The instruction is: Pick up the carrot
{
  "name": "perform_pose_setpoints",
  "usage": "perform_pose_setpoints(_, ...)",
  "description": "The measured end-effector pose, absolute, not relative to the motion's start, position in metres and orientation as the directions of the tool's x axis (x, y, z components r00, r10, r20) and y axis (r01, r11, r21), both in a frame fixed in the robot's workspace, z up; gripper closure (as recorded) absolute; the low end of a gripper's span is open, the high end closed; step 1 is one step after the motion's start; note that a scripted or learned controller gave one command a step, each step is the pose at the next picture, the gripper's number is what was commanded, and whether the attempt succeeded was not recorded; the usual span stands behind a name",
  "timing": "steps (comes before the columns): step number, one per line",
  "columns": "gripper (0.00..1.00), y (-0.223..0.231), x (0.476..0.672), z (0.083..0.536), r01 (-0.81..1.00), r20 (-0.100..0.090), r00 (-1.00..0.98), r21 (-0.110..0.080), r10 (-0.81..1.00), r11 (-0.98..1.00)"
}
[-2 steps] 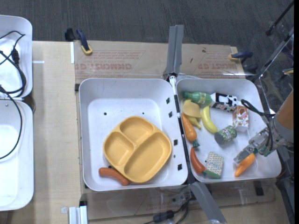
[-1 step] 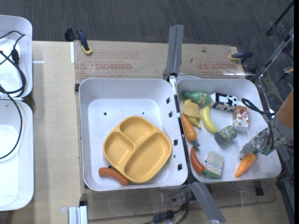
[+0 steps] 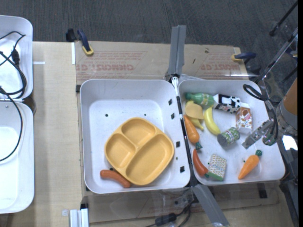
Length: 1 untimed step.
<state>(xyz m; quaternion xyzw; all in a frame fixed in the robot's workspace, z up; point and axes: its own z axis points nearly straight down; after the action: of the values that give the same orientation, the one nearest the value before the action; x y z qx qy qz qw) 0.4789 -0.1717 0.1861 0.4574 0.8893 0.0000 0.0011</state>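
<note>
The arm is seen at the right edge, its grey body and orange band above the right bin [image 3: 279, 171], bent down toward the bin's right side. The gripper [image 3: 259, 137] is poised low over the bin floor, just above and slightly left of the carrot [image 3: 249, 166], which lies tilted in the bin's lower right corner, green top pointing up. Nothing is seen between the jaws; how wide they stand cannot be told. A small can [image 3: 229, 136] lies just left of the gripper.

glossy plastic carrot [image 3: 249, 166], matt yellow plate [image 3: 138, 150]
</note>
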Motion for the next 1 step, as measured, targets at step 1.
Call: perform_pose_setpoints(1, 0.0, -0.1719, 0.4787, 0.186, 0.814, -0.002, -0.581, 0.001, 0.814, 0.581)
